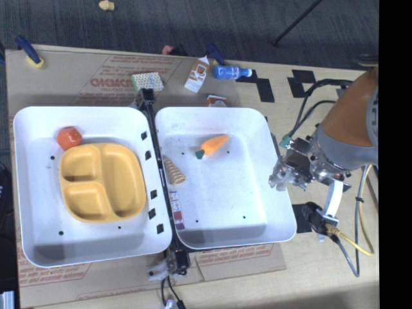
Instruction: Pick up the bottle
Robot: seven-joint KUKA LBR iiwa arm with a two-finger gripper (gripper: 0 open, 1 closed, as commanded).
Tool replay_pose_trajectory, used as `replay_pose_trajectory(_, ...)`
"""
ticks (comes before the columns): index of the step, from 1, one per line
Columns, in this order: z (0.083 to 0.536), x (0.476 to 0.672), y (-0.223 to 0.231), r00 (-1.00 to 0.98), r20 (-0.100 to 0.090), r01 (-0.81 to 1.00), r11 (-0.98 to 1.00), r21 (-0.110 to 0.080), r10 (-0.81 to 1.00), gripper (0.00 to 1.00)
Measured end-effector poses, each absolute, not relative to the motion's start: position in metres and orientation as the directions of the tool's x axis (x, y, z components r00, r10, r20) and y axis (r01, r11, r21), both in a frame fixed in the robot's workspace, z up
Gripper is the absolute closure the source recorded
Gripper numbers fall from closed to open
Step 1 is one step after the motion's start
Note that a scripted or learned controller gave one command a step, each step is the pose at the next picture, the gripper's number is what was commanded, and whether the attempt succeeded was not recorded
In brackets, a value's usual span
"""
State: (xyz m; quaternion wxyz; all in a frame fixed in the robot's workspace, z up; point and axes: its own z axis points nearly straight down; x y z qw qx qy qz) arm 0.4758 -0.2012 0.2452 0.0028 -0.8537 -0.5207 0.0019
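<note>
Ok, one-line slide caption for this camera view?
Gripper at the right bin's outer edge; carrot inside it, blue bottle on the bench behind the bins.

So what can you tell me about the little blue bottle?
The bottle is small and blue, and looks like plastic, with a paler end pointing right. It lies on its side on the brown cardboard behind the right bin, outside both bins. A small carton lies just to its left. The gripper is far from it, at the right bin's right rim.

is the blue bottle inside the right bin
No, the blue bottle lies on the bench beyond the right bin, past its far rim, not inside it.
</note>
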Motion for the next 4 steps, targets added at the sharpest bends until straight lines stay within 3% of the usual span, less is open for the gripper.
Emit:
replay_pose_trajectory(1,0.225,0.476,-0.203,0.543,-0.001,0.84,-0.543,-0.008,0.84,1.0)
replay_pose_trajectory(2,0.239,0.476,-0.167,0.57,-0.001,0.821,-0.57,-0.004,0.821,1.0)
replay_pose_trajectory(3,0.231,0.476,-0.142,0.788,-0.002,0.615,-0.788,-0.008,0.615,1.0)
replay_pose_trajectory(4,0.231,0.476,-0.168,0.973,-0.004,0.232,-0.973,-0.005,0.232,1.0)
